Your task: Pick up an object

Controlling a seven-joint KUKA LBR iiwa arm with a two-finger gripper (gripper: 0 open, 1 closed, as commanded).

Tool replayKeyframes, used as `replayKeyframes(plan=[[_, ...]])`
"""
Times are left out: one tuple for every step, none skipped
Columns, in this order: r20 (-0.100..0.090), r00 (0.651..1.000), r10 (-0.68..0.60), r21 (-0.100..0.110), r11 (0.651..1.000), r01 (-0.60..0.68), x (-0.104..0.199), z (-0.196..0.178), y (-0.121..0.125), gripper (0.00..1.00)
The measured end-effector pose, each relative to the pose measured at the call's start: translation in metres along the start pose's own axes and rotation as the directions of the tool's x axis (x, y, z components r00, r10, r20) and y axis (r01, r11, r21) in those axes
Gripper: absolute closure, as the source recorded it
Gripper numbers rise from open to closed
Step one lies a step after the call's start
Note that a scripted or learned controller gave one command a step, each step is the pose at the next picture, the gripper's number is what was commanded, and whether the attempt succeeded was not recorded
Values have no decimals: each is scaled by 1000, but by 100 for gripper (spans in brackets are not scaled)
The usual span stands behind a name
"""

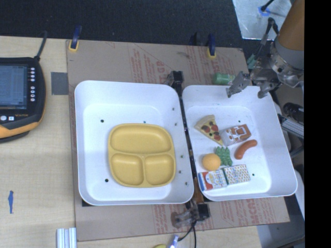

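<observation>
Pincer [251,87] open wide w/ nothing in it, over rt bin [269,187] rim at 12 o'clock, toy food near bin's middle, pizza slice [208,127] at 10, sausage [245,149] at 3

Arm [292,32]: orange band above grey wrist; gripper [251,88] w/ two dark-grey metal fingers; thin cables alongside wrist.
</observation>
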State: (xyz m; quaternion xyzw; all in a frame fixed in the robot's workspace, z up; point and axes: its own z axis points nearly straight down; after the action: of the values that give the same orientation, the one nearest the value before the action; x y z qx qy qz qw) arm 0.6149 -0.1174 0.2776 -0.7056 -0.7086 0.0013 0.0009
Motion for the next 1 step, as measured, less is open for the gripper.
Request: replayKeyframes(plan=[[2, 1000, 1, 2, 1000, -1, -54, 77, -16, 0]])
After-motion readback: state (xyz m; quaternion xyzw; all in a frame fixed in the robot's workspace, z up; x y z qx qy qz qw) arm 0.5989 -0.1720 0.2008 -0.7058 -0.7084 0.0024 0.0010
